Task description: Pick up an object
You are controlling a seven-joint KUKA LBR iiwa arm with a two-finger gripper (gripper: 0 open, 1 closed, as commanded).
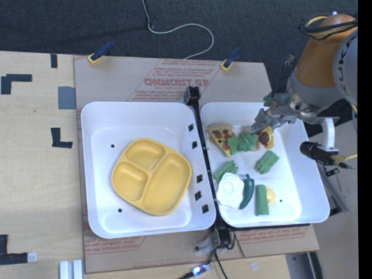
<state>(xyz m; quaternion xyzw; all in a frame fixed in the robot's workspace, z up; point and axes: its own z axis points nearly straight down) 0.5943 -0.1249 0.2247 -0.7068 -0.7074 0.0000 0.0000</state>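
Camera view, bins: two white bins side by side on cardboard; the left bin (93, 156) carries a yellow divided plate (152, 175), the right bin (308, 196) carries the toy food, so any pick must come from the right one.
Camera view, arm: grey arm with orange band (322, 45) reaches in from the right and slants down over the right bin's upper part.
Camera view, gripper: gripper (263, 124) sits low over the cluster at the bin's top; cannot tell whether it is spread or closed, nor whether anything is caught.
Camera view, nearest pieces: pizza slice (220, 136), green leafy piece (244, 142) and a small red piece (267, 137) lie touching or just beside each other under the tool; likely target, judged from position.
Camera view, other pieces: green bean bundle (267, 161), fried egg (229, 189), dark green pepper (248, 190), corn cob (263, 199) lie lower, apart from the tool.
Risk: crowding may cause a miss or a double catch.
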